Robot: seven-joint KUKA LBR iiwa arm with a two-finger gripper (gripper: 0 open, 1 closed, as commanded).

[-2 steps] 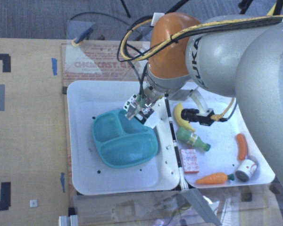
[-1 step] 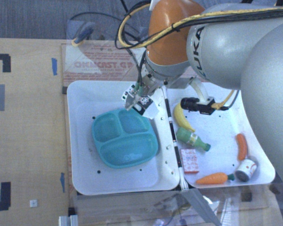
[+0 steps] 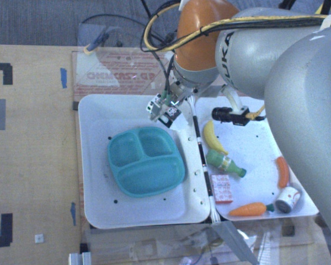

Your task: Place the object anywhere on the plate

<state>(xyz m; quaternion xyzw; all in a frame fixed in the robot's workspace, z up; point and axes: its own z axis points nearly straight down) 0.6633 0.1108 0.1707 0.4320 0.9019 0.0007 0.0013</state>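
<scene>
A teal plate (image 3: 146,162) with three compartments lies in the left bin (image 3: 94,148). My gripper (image 3: 163,111) hangs over the back right part of that bin, just beyond the plate's far right edge and close to the divide between the bins. The wrist and its cables hide the tip, so I cannot tell whether anything is in it. The orange band of the arm sits right above it.
The right bin (image 3: 265,142) holds a banana (image 3: 212,137), a green bottle (image 3: 226,164), a red box (image 3: 222,189), a carrot (image 3: 248,208), a red sausage (image 3: 283,171) and a white can (image 3: 288,199). The arm's grey body covers the right bin's back right.
</scene>
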